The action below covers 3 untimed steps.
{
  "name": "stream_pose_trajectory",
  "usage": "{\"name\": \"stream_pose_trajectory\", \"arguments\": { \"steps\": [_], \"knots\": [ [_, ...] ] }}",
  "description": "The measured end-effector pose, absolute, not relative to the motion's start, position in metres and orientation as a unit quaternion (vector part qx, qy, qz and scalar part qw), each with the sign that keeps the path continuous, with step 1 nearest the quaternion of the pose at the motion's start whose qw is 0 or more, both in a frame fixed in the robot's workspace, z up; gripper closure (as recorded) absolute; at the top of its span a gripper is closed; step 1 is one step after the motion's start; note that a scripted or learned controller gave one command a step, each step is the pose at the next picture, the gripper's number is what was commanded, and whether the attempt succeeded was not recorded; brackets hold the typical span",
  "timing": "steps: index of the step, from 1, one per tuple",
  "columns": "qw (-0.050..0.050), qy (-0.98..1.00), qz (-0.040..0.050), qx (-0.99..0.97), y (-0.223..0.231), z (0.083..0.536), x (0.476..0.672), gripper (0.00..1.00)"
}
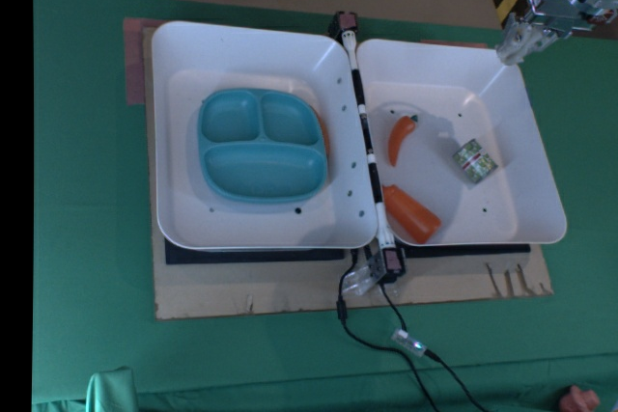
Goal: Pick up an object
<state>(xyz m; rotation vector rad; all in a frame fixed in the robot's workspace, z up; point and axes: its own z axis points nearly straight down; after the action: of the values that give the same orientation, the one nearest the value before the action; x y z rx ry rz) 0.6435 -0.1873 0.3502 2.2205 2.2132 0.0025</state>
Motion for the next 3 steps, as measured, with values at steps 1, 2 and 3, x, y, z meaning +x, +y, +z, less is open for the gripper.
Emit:
{"name": "stream_pose_trajectory", "arguments": {
  "steps": [1,2,3],
  "knots": [
    [0.004,0.706,0.0009,0.708,-0.151,0.349,0.678,1.00],
    [0.004,0.706,0.0004,0.709,-0.186,0.336,0.700,1.00],
    [0.004,0.706,0.0004,0.708,-0.187,0.348,0.700,1.00]
  ]
}}
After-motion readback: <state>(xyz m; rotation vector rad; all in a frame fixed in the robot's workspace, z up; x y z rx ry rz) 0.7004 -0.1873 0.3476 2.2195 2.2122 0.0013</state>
